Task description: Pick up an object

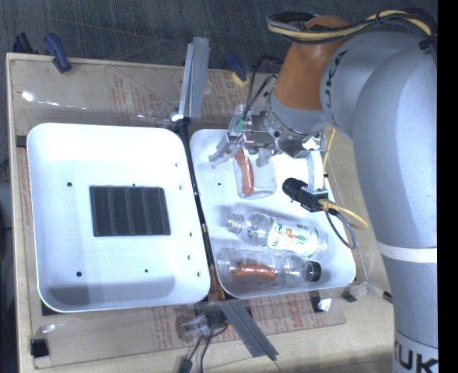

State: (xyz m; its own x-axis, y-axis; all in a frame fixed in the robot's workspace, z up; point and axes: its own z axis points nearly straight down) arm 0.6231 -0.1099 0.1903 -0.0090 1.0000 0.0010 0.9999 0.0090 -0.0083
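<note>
Dark ribbed panel (pixel 130 210) in left white bin (pixel 50 146); blue clamps (pixel 57 51) along bench edge.

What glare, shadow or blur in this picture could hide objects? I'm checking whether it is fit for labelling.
Camera view: bright light washes out the left bin and right bin; the clear bottles show mostly by their highlights; a soft shadow lies along the left bin's near edge; the clear container under the gripper has faint outlines.

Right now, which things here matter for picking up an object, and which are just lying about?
For the job: hand; clear cup with orange inside; labelled bottle; clear bottle with black cap; right bin.

Lying about: left bin with dark panel; blue clamps.
</note>
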